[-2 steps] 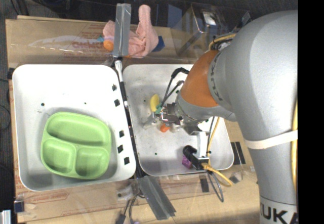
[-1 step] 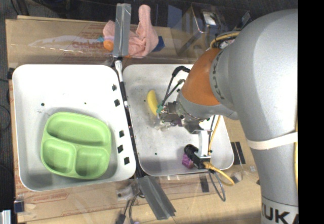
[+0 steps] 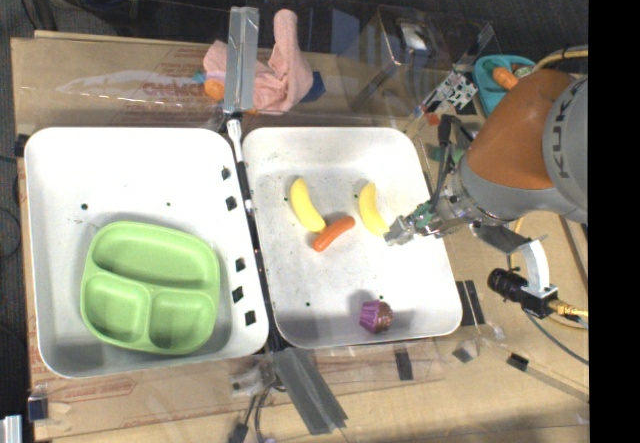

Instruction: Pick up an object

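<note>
Camera view looks down on two white bins side by side. Left bin [image 3: 50,231] holds a green divided plate [image 3: 152,286]. Right bin [image 3: 420,156] has open floor along its far and near edges — two bananas, one [image 3: 306,204] left and one [image 3: 371,208] right, with a carrot [image 3: 333,232] between them and a purple object [image 3: 376,316] near the front rim. The gripper [image 3: 400,229] hangs just beside the right banana; whether it is open or closed, I cannot tell.
</note>
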Robot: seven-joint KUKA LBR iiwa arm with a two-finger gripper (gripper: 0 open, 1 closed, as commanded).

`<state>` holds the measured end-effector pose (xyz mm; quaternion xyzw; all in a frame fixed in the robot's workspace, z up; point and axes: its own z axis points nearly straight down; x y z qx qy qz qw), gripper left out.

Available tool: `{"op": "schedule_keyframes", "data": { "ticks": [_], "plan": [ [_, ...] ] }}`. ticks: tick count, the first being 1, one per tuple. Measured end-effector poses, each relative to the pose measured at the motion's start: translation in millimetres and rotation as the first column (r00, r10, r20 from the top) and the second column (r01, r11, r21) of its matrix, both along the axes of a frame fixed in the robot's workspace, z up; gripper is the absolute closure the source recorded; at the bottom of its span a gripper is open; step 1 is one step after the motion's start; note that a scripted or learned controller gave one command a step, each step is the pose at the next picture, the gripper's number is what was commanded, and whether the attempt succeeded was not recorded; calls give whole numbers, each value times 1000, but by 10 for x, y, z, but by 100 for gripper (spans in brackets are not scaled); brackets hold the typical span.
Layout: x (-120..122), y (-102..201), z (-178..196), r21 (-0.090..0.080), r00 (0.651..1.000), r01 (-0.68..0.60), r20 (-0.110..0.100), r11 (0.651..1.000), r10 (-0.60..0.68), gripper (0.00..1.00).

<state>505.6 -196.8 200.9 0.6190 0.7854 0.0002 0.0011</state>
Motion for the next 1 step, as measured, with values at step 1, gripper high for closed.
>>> {"op": "schedule_keyframes", "data": {
  "ticks": [1],
  "plan": [
    [0, 2, -2, 0, 1000, 0, 0, 1000, 0, 0]
  ]
}}
